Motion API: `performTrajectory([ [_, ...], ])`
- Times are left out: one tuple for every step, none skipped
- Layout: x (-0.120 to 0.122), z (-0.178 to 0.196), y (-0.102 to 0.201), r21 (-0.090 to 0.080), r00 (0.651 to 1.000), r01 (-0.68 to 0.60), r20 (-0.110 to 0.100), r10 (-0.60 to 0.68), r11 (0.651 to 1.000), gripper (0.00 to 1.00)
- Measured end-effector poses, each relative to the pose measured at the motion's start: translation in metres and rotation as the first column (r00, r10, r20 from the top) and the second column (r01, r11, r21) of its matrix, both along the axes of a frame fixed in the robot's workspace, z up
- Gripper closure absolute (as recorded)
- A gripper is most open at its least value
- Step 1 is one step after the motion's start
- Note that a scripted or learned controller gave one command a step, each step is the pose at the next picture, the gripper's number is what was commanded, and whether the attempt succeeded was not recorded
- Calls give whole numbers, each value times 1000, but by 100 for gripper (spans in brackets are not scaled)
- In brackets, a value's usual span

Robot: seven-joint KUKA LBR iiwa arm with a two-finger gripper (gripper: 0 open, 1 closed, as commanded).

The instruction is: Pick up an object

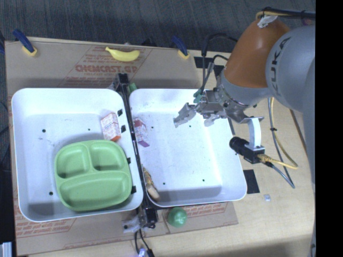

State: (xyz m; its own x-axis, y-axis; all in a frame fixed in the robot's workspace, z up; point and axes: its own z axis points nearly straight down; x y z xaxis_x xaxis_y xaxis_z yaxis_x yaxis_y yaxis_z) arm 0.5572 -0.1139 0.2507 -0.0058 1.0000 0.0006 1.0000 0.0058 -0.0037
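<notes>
Over the right-hand shallow white bin (214, 189), near its back right part, hangs the grey arm's two-finger gripper (196, 116); its jaws look spread, with nothing between them. A small pink-and-white packet (140, 132) lies against this bin's left wall, well apart from the jaws, and a tan object (150, 188) rests at the front left corner. In the left white bin (32, 143) sit a green divided plastic tray (94, 174) and an orange-and-white carton (110, 126). A yellow banana (122, 53) and a green ball (177, 217) lie on the bench.
</notes>
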Motion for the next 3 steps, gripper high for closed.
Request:
performTrajectory([
  [-56, -63, -45, -1, 1000, 1, 0, -1, 1000, 0],
  [24, -87, -97, -1, 1000, 1, 1, -1, 1000, 0],
  [-10, -159, -97, 0, 1000, -1, 0, 1, 1000, 0],
])
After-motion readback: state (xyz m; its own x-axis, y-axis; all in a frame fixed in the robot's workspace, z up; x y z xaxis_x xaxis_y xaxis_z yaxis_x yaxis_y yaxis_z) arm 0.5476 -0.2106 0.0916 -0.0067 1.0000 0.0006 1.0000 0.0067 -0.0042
